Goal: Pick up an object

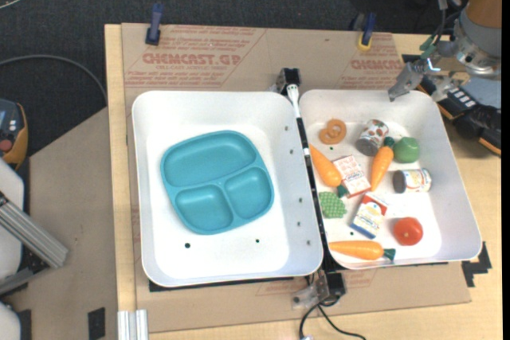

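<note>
— Where does the two-finger gripper [408, 80] sit, and how do its jaws stand?

— At the far right corner of the right shallow white plastic bin [458, 195], over the rim. I cannot tell whether the jaws are parted or closed (the metal parts are small and blurred there). Nothing shows between them.

— And what lies nearest?

— A small grey and red can [371, 136], tilted, and beside it a glossy green round toy fruit [407, 148]. A ring-shaped tan doughnut [335, 131] lies to the left of the can. An orange plastic carrot [381, 166] leans between can and fruit.

— Further out?

— A second smooth orange carrot [323, 166] near the bin's left wall, a flat red and white carton [351, 173], a knobbly green piece [332, 205], a small white jar with a dark lid [411, 181] lying on its side, a blue, red and white box [368, 216], a shiny red tomato [408, 231], and a third carrot with a green tip [360, 250] along the near edge.

— The other bin?

— The left white bin [151, 211] holds a teal plastic plate with three compartments [217, 181]. Both bins rest on a brown cardboard sheet [119, 91].
</note>
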Motion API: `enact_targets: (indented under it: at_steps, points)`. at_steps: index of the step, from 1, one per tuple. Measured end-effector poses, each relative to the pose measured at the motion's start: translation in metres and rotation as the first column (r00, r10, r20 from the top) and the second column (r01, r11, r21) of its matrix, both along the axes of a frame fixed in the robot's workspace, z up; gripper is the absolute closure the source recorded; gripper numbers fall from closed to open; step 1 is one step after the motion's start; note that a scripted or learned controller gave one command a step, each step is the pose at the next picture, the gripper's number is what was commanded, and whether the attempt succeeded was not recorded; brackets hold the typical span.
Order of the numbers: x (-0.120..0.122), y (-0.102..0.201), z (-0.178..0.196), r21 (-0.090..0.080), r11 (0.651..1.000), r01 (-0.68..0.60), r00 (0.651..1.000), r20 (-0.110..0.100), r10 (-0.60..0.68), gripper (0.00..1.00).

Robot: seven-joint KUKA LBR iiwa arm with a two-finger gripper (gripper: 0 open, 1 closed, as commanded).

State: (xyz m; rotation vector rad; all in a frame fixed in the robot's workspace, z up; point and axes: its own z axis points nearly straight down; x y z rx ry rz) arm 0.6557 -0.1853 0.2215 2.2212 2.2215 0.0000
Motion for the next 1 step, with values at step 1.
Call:
enact_targets:
  at_steps: [1]
  points:
    - [0.007,0.0251,-0.1402,0.004,1.0,-0.002,1.0,-0.013,0.002,0.0]
